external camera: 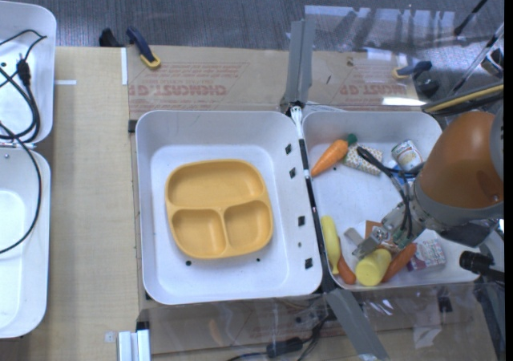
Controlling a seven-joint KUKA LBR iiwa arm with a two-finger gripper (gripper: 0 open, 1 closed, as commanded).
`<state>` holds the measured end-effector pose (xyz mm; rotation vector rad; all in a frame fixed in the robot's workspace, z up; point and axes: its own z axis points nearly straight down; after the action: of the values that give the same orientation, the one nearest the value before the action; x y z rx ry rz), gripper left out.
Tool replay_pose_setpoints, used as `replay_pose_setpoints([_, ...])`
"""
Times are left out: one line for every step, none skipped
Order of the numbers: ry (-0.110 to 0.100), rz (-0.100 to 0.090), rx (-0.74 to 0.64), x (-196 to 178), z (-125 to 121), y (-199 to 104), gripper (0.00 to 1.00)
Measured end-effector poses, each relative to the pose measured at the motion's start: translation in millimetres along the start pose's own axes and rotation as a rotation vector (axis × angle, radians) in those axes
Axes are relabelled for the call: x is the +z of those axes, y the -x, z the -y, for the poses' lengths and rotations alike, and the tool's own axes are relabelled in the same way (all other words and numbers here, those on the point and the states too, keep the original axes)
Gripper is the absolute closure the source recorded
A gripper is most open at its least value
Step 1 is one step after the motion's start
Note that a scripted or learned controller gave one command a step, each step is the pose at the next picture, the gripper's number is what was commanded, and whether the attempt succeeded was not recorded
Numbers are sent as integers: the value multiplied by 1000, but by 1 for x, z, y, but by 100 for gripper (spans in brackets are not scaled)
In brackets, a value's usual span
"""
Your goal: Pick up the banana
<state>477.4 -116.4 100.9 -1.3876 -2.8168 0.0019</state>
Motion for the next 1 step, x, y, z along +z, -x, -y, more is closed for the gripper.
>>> replay_pose_setpoints([2,0,29,10,-7,20,0])
